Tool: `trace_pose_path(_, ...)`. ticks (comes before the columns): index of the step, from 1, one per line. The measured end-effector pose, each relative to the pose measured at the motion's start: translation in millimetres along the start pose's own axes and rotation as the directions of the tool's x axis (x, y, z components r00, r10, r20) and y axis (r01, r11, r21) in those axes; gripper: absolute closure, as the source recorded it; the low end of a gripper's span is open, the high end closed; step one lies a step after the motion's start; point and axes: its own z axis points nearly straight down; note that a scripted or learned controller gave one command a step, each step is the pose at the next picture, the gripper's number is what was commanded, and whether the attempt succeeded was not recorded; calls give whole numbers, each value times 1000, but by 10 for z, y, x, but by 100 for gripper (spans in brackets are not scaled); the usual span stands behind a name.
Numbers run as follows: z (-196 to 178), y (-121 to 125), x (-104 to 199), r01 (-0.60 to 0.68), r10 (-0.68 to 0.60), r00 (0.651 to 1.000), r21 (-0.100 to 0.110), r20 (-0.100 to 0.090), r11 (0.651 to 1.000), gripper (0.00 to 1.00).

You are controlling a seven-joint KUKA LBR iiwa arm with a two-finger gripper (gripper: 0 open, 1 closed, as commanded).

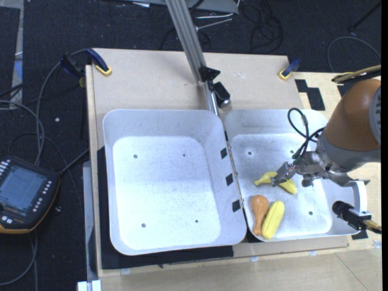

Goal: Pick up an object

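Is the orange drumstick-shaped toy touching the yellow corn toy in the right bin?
Touching. The camera view shows the orange toy lying right against the yellow corn toy along their sides, with no white bin floor visible between them.

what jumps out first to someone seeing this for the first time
The grey arm with its orange band reaches in from the right, its end effector low in the right bin at a small yellow banana-like piece. Near that bin's front edge lie a yellow corn cob and an orange piece side by side. The left bin sits alongside.
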Motion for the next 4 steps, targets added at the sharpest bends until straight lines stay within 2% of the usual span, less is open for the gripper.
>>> trace_pose_path(1, -120, 9, -4, -1, 1, 1000, -4, 1, 1000, 100)
trace_pose_path(2, -620, 98, -62, 0, 0, 1000, -8, 2, 1000, 100)
trace_pose_path(3, -596, 98, -61, 0, 0, 1000, -4, 1, 1000, 100)
trace_pose_path(4, -551, 11, 467, 4, -4, 1000, -3, 0, 1000, 100)
